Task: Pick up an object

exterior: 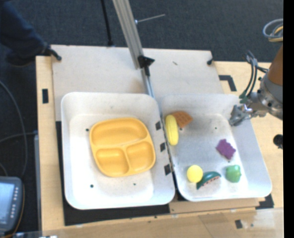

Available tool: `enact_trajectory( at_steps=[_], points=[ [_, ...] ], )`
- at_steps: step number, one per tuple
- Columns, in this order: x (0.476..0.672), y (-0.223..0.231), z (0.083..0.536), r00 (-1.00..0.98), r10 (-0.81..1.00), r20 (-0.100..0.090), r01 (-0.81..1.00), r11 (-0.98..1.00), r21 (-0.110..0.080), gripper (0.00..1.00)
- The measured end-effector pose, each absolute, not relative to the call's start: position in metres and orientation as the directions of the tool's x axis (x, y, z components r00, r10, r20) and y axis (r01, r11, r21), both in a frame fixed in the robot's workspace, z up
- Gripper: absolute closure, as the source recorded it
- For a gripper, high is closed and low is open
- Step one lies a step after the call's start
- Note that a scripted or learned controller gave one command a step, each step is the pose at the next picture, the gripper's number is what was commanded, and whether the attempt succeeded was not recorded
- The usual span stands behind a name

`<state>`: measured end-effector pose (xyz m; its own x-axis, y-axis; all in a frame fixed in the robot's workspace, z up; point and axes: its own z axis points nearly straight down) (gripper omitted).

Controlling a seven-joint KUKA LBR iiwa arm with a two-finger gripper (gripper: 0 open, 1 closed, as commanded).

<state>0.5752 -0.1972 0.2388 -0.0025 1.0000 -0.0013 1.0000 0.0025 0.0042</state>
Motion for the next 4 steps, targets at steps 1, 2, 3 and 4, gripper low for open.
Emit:
enact_trajectory(
  at_steps=[1, 2, 3, 4],
  points=[
    [0.576, -0.148, 0.230, -0.005, 1.000, 0.000, 1.000, 0.005, 0.001, 1.00],
    [0.573, -0.106, 0.234, -0.006, 1.000, 0.001, 1.000, 0.006, 0.002, 1.00],
    [0.573, -0.048, 0.227, -0.007, 1.000, 0.001, 1.000, 0.007, 0.001, 1.00],
    [0.574, 0.007, 0.222, -0.007, 1.000, 0.002, 1.000, 0.007, 0.000, 1.00]
  ],
)
